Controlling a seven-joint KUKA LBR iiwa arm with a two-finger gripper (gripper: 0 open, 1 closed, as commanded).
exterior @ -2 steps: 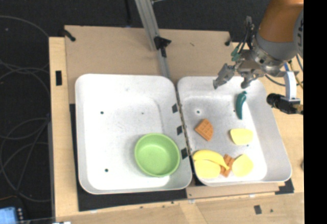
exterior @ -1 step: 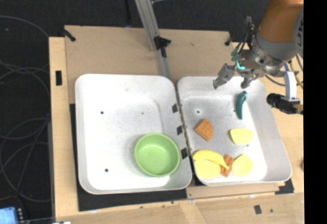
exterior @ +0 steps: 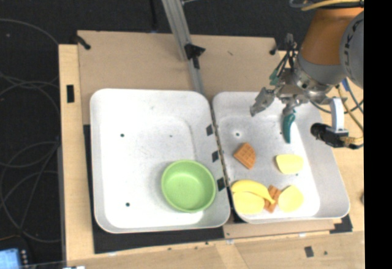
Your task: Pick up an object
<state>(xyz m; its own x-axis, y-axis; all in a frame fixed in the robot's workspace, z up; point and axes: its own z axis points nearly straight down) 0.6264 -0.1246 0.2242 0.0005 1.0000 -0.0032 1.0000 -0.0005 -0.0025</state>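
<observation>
1. Above the right bin [exterior: 324,157], near its back wall: gripper [exterior: 274,109], fingers spread apart, nothing between them; one grey finger [exterior: 261,101] and one teal finger [exterior: 286,125] visible.
2. On the right bin's floor, just below the gripper: orange waffle-textured piece [exterior: 245,155], lying flat and apart from its neighbours; likeliest pick.
3. Judged handling: small, light, probably stiff plastic toy food; ridged face likely to resist slipping. Best grasped across its two opposite short edges.
4. Toward the front right: yellow slice [exterior: 289,163]; at the front wall, a yellow cluster [exterior: 248,195] touching a small orange piece [exterior: 272,195]; crowded, harder to grasp cleanly.
5. In the left bin [exterior: 122,114], front right corner: green bowl [exterior: 188,185], upright; smooth rim, awkward for narrow fingers.
</observation>
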